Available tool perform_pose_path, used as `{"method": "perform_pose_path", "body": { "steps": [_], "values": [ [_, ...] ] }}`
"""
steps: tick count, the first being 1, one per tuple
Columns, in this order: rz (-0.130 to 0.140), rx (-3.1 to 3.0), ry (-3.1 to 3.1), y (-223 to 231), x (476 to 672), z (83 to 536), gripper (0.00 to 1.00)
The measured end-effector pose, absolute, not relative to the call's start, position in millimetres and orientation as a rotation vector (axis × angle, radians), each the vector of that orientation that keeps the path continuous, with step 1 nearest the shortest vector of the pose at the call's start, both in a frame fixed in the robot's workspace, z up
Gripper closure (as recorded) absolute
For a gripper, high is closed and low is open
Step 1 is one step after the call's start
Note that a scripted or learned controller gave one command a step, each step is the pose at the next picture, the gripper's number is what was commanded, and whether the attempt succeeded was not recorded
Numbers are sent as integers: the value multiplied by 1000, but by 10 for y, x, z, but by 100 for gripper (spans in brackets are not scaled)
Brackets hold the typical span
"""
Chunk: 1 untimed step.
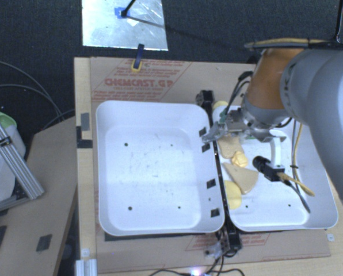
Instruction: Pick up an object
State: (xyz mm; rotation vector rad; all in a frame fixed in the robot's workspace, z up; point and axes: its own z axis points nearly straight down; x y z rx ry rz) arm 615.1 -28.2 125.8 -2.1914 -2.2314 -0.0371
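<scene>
Camera view has the gripper (213, 131) low over the left edge of the right bin (278, 207), right by the wall it shares with the left bin (154, 171). Honestly can't tell how open it is or if it's got anything. A tan chunk (229, 147) sits just beside it, with a pale yellow wedge (244, 177) and a yellow lump (233, 196) further along that same edge.

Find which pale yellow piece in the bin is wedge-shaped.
The wedge: flat, straight-edged and pointed, lying between the farther lump and the nearer lump, which are rounded.
</scene>
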Motion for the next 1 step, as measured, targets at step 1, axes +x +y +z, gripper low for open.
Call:
{"method": "perform_pose_path", "body": {
  "steps": [1],
  "values": [
    [-39,-2192,-2228,-300,6181,1243,0]
  ]
}}
